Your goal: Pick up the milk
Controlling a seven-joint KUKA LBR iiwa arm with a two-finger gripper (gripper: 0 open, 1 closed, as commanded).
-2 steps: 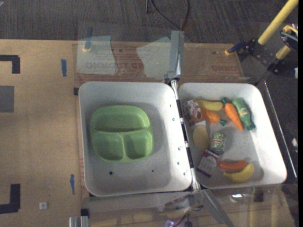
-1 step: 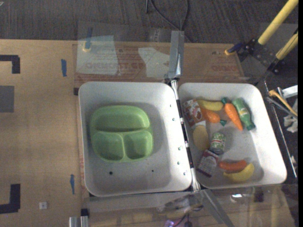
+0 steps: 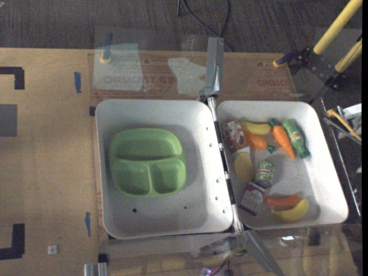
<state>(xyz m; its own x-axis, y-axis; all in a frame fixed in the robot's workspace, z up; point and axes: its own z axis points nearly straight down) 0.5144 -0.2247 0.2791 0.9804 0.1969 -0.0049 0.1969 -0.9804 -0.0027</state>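
Note:
The right bin holds several toy foods. A small white carton with a dark red label, which looks like the milk, lies tilted near the bin's front left corner. A little green-topped can touches its upper end. An orange-red pepper lies just to its right. A second small carton with a red and white print lies at the bin's back left. I cannot tell for certain which of the two cartons is the milk.
The left bin holds a green divided plate. Also in the right bin are a carrot, a green bottle, a pale yellow slice and a banana. Yellow-handled clamps stand at the back right.

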